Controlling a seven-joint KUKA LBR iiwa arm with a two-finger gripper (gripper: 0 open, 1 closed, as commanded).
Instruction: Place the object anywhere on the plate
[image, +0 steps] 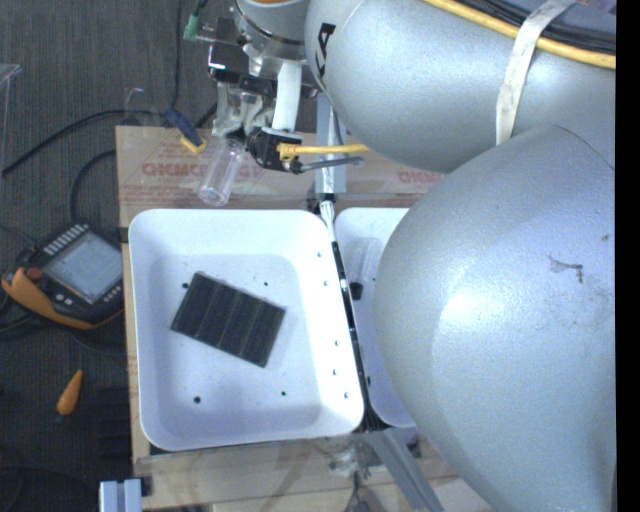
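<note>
- The plate (228, 318), a dark ribbed rectangular slab, lay flat on the floor of the left bin (150, 235), turned a little askew to the bin walls and sitting just toward 9 o'clock of the bin's middle
- Which item was the object to be placed could not be told; a small black-and-yellow piece (300, 151) sat at the gripper's 3 o'clock side, and whether it was a carried thing or part of the tool was unclear
- The gripper (232, 165) hung toward 12 o'clock of the plate, beyond the bin's far rim and over the cardboard sheet (150, 170) under the bins, well apart from the plate
- Whether the gripper was spread or pressed together could not be told, nor whether it pinched anything; it touched neither plate nor bin as far as the view showed
- Judged from this, the step in hand was the carry or approach, with the placing not yet done
- The next move would call for travel toward 6 o'clock over the far rim, a descent above the slab, and a release low enough that nothing would bounce off the ribs
- The right bin (375, 250) touched the left one at 3 o'clock, mostly hidden by the grey arm (480, 300)
- A teach pendant (85, 270) lay on the floor at 9 o'clock of the left bin, and an orange-handled tool (68, 392) lay toward 8 o'clock
</note>
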